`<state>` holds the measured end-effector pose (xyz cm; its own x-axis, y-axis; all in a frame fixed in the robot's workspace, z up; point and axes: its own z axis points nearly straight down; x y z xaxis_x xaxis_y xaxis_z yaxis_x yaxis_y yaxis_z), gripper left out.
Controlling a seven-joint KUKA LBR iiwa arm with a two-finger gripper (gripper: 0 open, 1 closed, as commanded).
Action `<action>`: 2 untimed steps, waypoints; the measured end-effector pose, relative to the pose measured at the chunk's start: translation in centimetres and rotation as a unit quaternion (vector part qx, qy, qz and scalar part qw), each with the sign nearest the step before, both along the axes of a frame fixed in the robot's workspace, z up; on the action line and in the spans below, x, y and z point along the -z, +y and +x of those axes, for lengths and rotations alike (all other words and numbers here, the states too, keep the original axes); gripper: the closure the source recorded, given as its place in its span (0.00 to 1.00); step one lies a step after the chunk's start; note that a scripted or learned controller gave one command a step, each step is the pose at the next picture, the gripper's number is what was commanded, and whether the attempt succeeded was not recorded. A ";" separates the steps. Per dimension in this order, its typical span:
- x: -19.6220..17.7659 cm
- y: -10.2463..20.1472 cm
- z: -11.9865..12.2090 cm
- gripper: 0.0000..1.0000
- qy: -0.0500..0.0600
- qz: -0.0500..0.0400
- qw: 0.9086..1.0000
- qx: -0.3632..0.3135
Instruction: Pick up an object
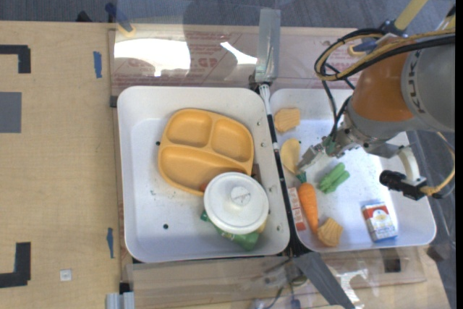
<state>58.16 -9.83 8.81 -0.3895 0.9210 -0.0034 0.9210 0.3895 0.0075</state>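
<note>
Because the white lidded cup point(236, 201) sits on top, part of the yellow plate point(205, 150) and a green thing are hidden. The claw point(315, 156) hangs in the right bin point(419, 231), spread open, holding nothing, just beside the green toy point(333, 177).

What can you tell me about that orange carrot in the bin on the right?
The carrot looks like a plastic toy: a smooth orange cone, wide end up, tapering toward the near rim. It lies flat in the right bin, close to the divider between the bins. A green piece sits just beside its wide end, and a yellow ridged piece lies at its tip, seemingly touching. The gripper hangs above and beyond it, not on it.
</note>
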 end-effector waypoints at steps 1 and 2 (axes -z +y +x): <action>0.1 -0.3 4.0 0.00 0.000 -0.001 0.999 -0.043; 0.0 -0.7 -1.5 0.00 0.001 0.000 1.000 -0.020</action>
